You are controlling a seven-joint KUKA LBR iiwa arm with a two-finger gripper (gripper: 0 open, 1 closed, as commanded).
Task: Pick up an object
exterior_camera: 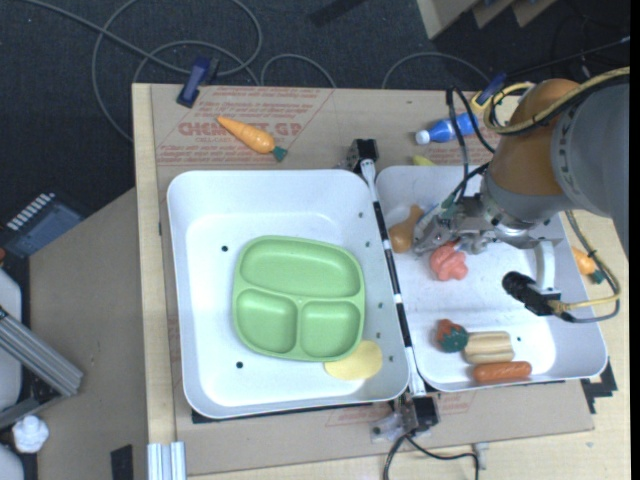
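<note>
The gripper [432, 230] hangs low over the right bin [575, 353], near that bin's left wall, with the grey arm [590, 148] and its orange band [525, 153] rising behind it toward the right. Its metal fingers point left and down, but they blur together against the white floor, so I cannot tell whether they stand apart or closed, and nothing can be seen between them.

Just below the gripper, touching or nearly touching it, lies a pink toy [449, 263]. Just to its left, against the bin wall, sits a tan-orange piece [402, 234]. Farther below are a small red and green toy [450, 336], a hot dog bun [487, 346] and a red sausage [502, 372], all well apart from the gripper.

Across the divider to the gripper's left, the left bin [200, 218] bears a green divided plate [297, 296] with a yellow piece [352, 363] at its lower edge. Up and left on the bench lies a toy carrot [248, 134].
</note>
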